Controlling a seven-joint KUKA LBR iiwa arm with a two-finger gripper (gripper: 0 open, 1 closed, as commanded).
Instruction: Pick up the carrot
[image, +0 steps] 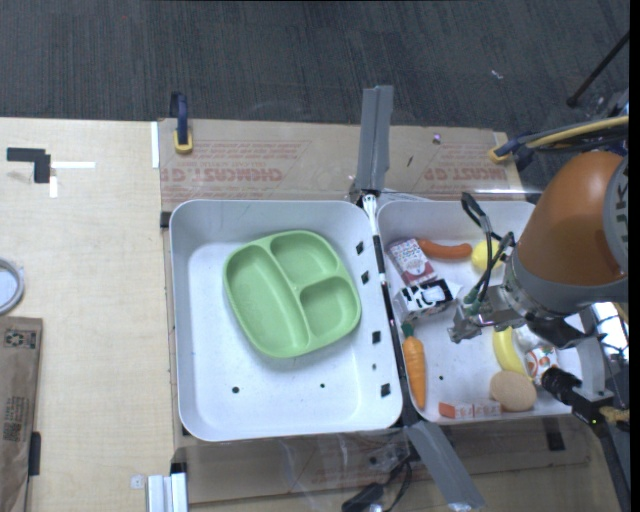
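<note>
Orange carrot (414, 371) lies against right bin's (440, 414) left wall, near end. Your end effector (466, 326) hovers just right; grip state unreadable. Wall crowds approach.

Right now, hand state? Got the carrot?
Hand: cannot be told whether open or closed. It is above the right bin, apart from the carrot, which lies on the bin floor.

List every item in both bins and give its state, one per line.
carrot: lying flat, left edge of right bin, untouched
green plate: upright in left bin, compartments bare
hot dog: lying flat, far side
banana: lying, partly under arm
gripper: above right bin, beside carrot
</note>
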